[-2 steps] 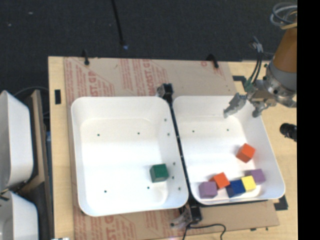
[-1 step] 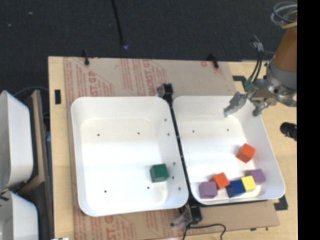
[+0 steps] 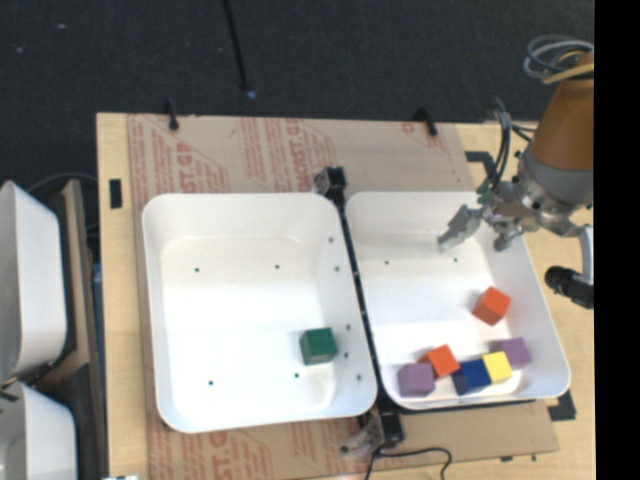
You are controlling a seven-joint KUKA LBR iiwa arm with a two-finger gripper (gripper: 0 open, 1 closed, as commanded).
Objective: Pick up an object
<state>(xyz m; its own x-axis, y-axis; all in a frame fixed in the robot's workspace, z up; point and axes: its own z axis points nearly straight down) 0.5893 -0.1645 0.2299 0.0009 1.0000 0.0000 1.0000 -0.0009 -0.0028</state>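
My gripper [image 3: 473, 235] hangs over the upper right part of the right bin [image 3: 400, 218], below the orange band of the arm. Its two grey fingers stand spread apart, open, with nothing between them. An orange cube [image 3: 490, 306] lies alone below the gripper, well apart from it. Along the right bin's front wall sit a purple cube [image 3: 416, 378], a second orange cube [image 3: 441, 359], a blue cube [image 3: 468, 376], a yellow cube [image 3: 497, 367] and another purple cube [image 3: 514, 352], packed close together. A green cube [image 3: 318, 346] rests in the left bin [image 3: 200, 228], near its front right.
The two bins meet at a dark divider [image 3: 352, 278] with a black clip [image 3: 331, 180] at its far end. Cardboard [image 3: 250, 153] covers the bench around them. A white container [image 3: 30, 268] stands at the left edge.
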